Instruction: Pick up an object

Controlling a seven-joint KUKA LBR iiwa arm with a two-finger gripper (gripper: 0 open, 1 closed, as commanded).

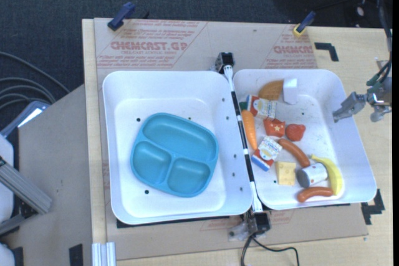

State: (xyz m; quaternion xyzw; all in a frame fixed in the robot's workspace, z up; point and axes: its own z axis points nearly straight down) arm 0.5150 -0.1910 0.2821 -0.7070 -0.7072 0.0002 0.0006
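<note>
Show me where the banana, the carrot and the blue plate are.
banana (335, 175): camera view, middle of its curved yellow body.
carrot (250, 129): camera view, middle of its orange length.
blue plate (163, 131): camera view, floor of its large upper compartment.

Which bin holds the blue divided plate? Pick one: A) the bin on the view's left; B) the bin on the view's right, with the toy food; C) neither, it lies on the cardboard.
A: the blue divided plate lies flat in the left bin, apart from the toy food.

Glossy white plastic bins
</note>
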